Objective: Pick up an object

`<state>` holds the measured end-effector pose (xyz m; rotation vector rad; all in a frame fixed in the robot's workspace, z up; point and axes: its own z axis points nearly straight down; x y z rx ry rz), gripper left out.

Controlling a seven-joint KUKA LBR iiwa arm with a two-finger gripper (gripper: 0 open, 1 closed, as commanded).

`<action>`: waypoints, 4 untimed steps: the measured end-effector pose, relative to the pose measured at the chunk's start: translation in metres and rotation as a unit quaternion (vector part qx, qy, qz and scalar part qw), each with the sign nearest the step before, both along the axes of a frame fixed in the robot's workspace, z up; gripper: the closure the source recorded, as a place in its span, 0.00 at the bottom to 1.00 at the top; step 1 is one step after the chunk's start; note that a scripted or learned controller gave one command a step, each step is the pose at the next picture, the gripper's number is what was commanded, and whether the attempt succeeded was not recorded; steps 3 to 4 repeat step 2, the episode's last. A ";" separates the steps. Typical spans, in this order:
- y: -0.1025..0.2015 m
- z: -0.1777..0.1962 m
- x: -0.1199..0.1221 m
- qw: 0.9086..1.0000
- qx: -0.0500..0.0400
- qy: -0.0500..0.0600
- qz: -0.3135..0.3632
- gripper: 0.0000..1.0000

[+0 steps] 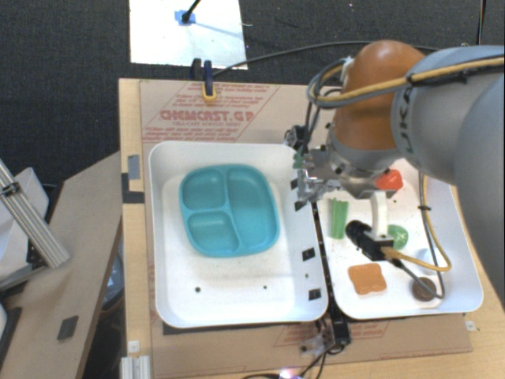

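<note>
Green block (338, 218) just beside tool (309, 181)

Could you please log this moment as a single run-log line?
arm: over right bin | end effector: near bin divider | left bin: teal divided plate | right bin: green block, tan block | pick: not confirmed

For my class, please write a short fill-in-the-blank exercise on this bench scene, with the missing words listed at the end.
1. The teal divided plate lies in the ____ bin.
2. The plate has ____ compartments.
3. The flat orange-brown piece lies in the right bin, near its ____ edge.
4. The green stick lies in the ____ bin.

Missing words: left; three; front; right
</note>
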<state>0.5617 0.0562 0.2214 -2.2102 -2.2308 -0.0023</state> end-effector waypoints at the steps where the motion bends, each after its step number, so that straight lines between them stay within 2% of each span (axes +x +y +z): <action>1: 0.055 0.012 -0.006 1.000 0.000 -0.001 0.001 1.00; 2: 0.051 0.012 -0.005 1.000 -0.001 -0.001 -0.002 0.00; 4: 0.051 0.012 -0.005 1.000 -0.001 -0.001 -0.002 0.00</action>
